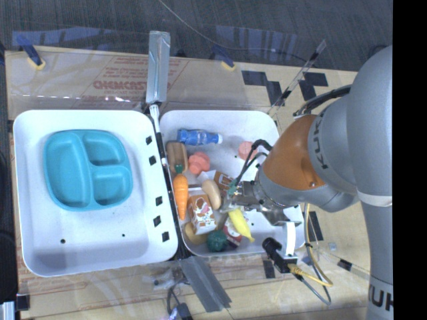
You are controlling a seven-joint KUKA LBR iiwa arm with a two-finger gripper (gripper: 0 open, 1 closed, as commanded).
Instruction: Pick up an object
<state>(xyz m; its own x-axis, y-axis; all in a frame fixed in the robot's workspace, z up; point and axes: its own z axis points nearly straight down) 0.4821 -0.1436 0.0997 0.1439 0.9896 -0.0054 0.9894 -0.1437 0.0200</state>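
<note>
Looming closest to the lens, the grey arm with its orange band (297,159) reaches over the right-hand white plastic bin (230,120), and its gripper (243,195) sits low among the toys there. Whether it is apart or closed I cannot tell; the wrist hides it. Just beside the gripper lies a yellow banana-shaped toy (239,222), with a tan bread-roll toy (212,193) on the gripper's other side and an orange plastic carrot (181,193) beyond the roll. My guess: the arm is at the grasp stage, and next needs a firm close, then a straight lift.
</note>
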